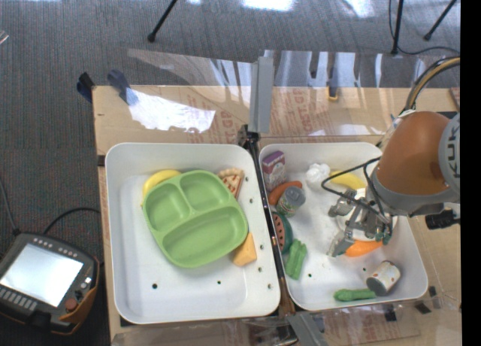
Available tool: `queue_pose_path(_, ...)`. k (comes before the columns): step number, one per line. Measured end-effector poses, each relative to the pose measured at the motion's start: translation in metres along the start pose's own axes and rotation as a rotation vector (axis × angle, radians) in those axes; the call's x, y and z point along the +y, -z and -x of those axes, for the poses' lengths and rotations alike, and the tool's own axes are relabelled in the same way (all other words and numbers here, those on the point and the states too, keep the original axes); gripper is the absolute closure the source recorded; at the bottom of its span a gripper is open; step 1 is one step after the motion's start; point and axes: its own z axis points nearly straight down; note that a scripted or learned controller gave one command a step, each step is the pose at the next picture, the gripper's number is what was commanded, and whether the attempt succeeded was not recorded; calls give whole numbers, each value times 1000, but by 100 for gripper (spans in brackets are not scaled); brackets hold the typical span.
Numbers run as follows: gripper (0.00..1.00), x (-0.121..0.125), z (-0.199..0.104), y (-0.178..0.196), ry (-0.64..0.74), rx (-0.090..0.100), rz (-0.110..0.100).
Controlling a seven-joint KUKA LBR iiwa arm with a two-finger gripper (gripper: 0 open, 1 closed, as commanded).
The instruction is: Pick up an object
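My gripper (344, 245) is low in the right bin (406, 265), near its middle right, with its fingers slightly apart and pointing down to the left. An orange carrot-like piece (367, 248) lies on the bin floor against the right finger, not clearly between the two. Around it lie a yellow banana (347, 180), a white crumpled thing (319, 173), a small tin can (291, 200), a purple and white carton (273, 164), a green pod (353, 294) and a small tipped cup (384, 277).
The left bin (128, 262) holds a green divided plate (195, 217), a yellow piece (159, 179), a waffle-like slice (233, 181) and an orange wedge (246, 250). A watermelon slice (279, 232) and a green toy (294, 258) lie by the right bin's left wall.
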Motion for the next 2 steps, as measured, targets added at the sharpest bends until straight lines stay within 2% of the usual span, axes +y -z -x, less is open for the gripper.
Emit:
queue_pose_path(1, 0, -9, 65, 2, -107, -5, 1)
queue_pose_path(2, 0, -34, 5, 1, -266, -1, 2)
